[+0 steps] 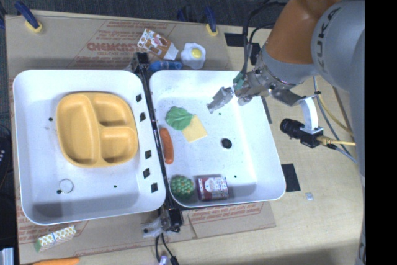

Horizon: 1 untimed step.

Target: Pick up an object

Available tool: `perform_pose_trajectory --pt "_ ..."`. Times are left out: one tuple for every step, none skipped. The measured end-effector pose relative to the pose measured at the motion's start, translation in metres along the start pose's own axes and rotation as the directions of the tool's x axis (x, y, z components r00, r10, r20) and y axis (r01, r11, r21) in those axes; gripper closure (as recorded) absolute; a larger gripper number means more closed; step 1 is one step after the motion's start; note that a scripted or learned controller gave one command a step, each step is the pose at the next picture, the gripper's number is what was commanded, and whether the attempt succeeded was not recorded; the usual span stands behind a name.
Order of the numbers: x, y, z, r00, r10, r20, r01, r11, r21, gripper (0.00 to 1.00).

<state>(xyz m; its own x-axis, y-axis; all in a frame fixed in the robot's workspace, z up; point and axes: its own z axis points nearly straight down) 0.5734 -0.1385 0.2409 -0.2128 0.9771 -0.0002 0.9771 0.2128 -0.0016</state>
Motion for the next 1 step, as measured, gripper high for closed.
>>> perform_pose_trajectory --pt "0.0362 0.0054 0.1263 0.996 -0.090 -0.003 0.090 0.996 0.004 0.00"
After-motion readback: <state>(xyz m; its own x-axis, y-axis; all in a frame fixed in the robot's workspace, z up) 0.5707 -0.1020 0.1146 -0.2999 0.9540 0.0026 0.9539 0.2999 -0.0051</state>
